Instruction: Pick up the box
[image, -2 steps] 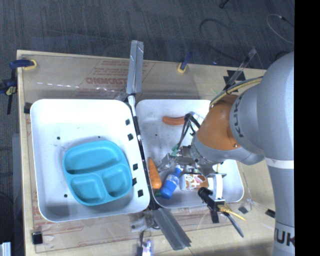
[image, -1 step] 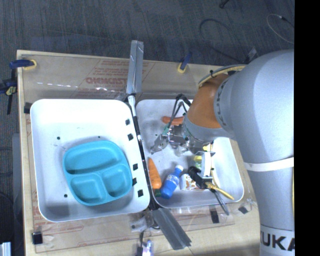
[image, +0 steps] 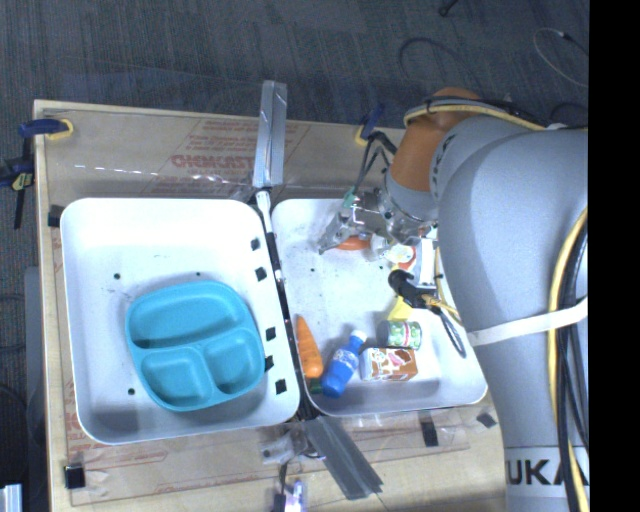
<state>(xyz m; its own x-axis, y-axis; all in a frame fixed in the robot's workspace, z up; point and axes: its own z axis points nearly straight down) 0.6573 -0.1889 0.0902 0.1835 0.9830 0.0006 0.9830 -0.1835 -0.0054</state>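
Peering down at the right bin (image: 300, 228), I find the tool (image: 352, 228) low near its far wall with something orange beneath it, too cluttered for me to make out, and I cannot tell its state. My arm (image: 500, 260) covers that bin's right side. The box (image: 390, 363) lies near the front wall, between a blue bottle (image: 341, 366) and a small can (image: 404, 333); a blue tray (image: 195, 343) fills the left bin (image: 90, 230) on the desk (image: 150, 150).

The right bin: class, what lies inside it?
Inside the right bin: carrot, blue bottle, box, green can, something orange under the gripper. The arm covers its right edge.
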